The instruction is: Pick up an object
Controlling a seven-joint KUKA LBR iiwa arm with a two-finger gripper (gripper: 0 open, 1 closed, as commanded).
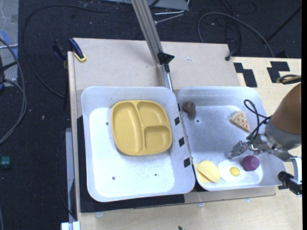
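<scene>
I logged the two-finger gripper [241, 149] low inside the right shallow white bin [213, 102], metal fingers pointing toward nine o'clock; whether they were open or closed I could not tell, and nothing showed between them. Just at four o'clock of the tips sat a small round purple toy fruit [251, 163], near the wrist. At six o'clock lay a white plastic fried egg with yellow yolk [232, 171], touching a yellow wedge-shaped toy [208, 171] on its nine o'clock side. At twelve o'clock lay a tan waffle-patterned triangular piece [240, 120]. A small brown rounded lump [190, 109] rested toward ten o'clock. The left white bin [96, 143] held a yellow divided plastic plate [142, 127].
</scene>
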